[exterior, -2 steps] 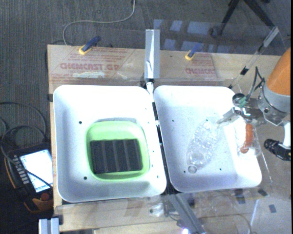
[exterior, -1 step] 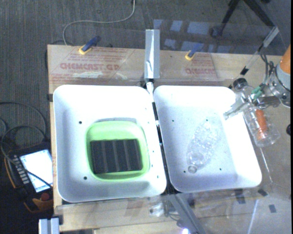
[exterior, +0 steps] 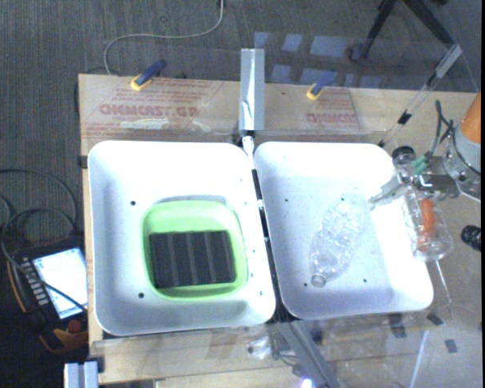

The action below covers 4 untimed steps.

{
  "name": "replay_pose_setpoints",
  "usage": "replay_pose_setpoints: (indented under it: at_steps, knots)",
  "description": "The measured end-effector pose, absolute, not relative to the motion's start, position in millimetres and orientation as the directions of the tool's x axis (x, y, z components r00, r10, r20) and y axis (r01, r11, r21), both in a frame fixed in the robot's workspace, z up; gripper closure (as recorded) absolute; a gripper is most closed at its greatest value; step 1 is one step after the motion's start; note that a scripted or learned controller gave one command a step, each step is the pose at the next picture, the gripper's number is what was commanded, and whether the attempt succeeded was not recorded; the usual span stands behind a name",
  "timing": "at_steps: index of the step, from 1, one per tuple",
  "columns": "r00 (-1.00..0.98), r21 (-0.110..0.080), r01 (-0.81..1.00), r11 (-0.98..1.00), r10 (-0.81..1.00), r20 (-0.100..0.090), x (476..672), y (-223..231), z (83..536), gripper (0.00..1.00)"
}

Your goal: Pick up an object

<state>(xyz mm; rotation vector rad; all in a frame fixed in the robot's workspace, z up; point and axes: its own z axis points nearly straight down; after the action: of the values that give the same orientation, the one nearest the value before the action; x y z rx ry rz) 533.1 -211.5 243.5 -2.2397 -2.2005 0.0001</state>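
1. We see a clear plastic bottle (exterior: 337, 241) lying on its side in the right bin (exterior: 299, 176), its cap end toward the near wall and its body slanting up toward the far right.
2. The gripper (exterior: 404, 186) hangs over the right bin's right rim, well up and to the right of the bottle. We cannot tell how far open its fingers are, and nothing shows between them.
3. To pick well, we judge the gripper should travel left and nearer, centring over the bottle's widest part.
4. We would turn the fingers across the bottle's long axis, since a round, slick body may roll or squirt out.
5. The left bin (exterior: 113, 217) holds a green tray (exterior: 196, 217) with a dark insert (exterior: 191, 257); we leave it alone.
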Motion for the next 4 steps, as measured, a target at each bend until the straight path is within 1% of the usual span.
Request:
replay_pose_setpoints:
  at_steps: [1,2,3,4]
  knots:
    - [-0.279,-0.001,0.96,0.279,0.96,0.001,518.2,-180,254,0.0]
    - [-0.606,0.001,0.796,0.606,0.796,-0.001,522.4,-184,268,0.0]
    - [-0.37,-0.002,0.929,0.37,0.929,0.002,483.9,-144,209,0.0]
    - [-0.208,-0.001,0.978,0.208,0.978,-0.001,513.9,-179,258,0.0]
